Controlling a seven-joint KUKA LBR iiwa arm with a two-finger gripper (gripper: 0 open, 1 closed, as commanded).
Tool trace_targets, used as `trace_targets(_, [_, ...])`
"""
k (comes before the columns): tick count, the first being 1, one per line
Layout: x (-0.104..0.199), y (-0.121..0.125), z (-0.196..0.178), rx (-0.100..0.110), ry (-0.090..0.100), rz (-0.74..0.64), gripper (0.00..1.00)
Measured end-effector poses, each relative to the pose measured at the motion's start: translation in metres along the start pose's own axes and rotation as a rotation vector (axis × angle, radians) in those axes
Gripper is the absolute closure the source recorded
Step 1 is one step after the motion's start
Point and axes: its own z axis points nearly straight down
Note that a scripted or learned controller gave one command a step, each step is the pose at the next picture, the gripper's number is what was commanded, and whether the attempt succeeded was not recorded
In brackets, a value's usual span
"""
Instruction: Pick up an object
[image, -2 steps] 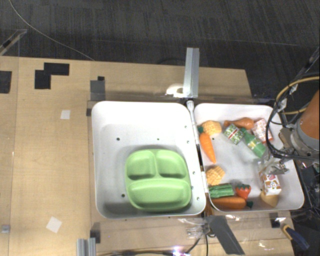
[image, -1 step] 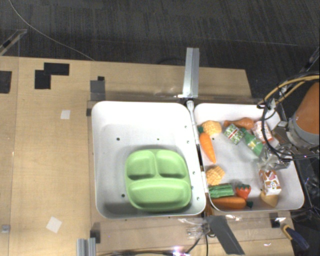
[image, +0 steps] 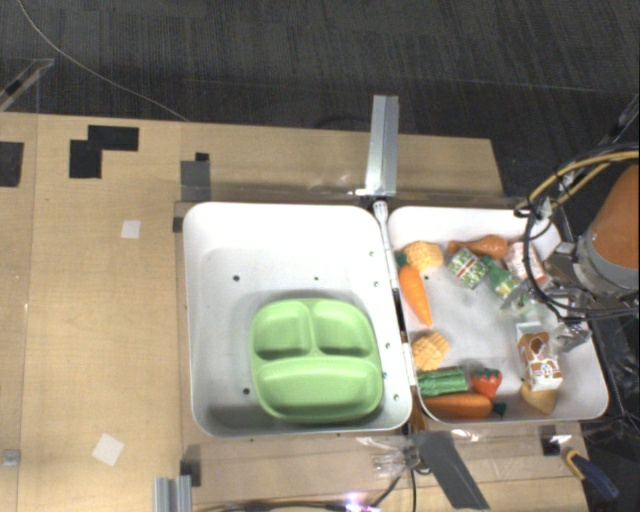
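The right bin (image: 470, 320) holds several toy foods. An orange carrot (image: 415, 292) lies by its left wall, under a yellow piece (image: 424, 255). A green and white carton (image: 466, 267) and an orange-brown piece (image: 485, 245) sit near the far wall. A corn piece (image: 430, 350), a green cucumber (image: 443, 381), a small red item (image: 487, 381) and a long orange item (image: 460, 405) lie at the near left. A brown and white carton (image: 540, 362) stands at the near right. My gripper (image: 532, 300) hangs over the bin's right side, just above that carton, half hidden by cables.
The left bin (image: 220, 300) holds a green divided plate (image: 315, 358). A metal divider post (image: 384, 150) stands between the bins at the back. The arm's body (image: 612, 235) and its cables crowd the right bin's right edge.
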Motion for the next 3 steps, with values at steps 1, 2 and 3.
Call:
trace_targets(1, [0.0125,0.0099,0.019,0.028,-0.012,-0.063,0.0])
trace_targets(2, [0.0179,0.0117,0.0236,0.048,-0.021,-0.024,0.0])
trace_targets(3, [0.0224,0.0133,0.0245,0.069,-0.033,0.036,0.0])
